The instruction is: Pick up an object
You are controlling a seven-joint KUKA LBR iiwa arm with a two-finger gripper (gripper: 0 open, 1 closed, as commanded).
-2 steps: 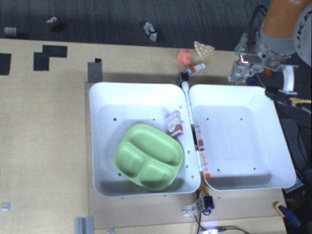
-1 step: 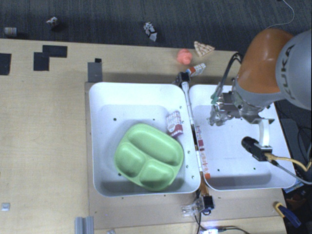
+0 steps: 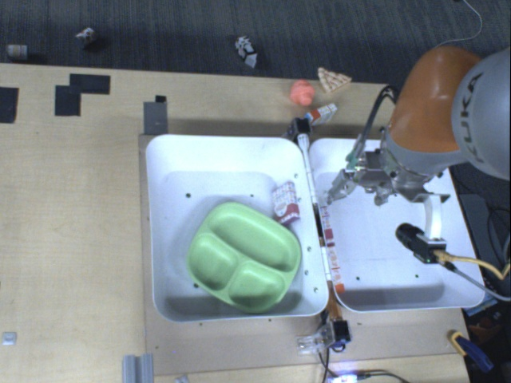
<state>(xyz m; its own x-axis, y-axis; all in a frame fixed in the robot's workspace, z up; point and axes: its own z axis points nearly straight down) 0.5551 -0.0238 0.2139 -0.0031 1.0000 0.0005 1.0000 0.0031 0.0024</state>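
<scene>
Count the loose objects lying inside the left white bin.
2: a green divided plate in the left bin's middle and front, and a small red-and-white packet touching the plate's far right edge. Smaller items could hide beneath the plate.

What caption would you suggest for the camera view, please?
Arm over the right bin; green divided tray and small packet in the left bin.

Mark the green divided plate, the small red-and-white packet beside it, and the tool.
green divided plate (image 3: 244, 255): camera view, on its central ridge, left bin.
red-and-white packet (image 3: 285, 200): camera view, middle of the wrapper.
tool (image 3: 342, 183): camera view, at its tip over the right bin.
</scene>
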